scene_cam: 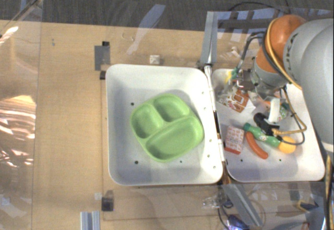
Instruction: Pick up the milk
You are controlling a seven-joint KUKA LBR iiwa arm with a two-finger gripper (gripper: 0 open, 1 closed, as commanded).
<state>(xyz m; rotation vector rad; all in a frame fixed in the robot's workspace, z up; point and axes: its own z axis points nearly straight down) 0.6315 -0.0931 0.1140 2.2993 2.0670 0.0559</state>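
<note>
Low over the top of the right bin (313, 171): hand (241, 84), grip impossible to tell. Just beneath, toward the bin's upper left: milk (238, 100), a red-and-white carton.

You have a green divided plate (167, 128) in the left bin (120, 83); in the right bin (308, 169), a sausage (257, 146) and, it seems, a red-white packet (234, 139).

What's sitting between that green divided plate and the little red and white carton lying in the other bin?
In the camera view, between the green plate and the red and white carton there is bare white bin floor, then the two bins' adjoining rims.
</note>
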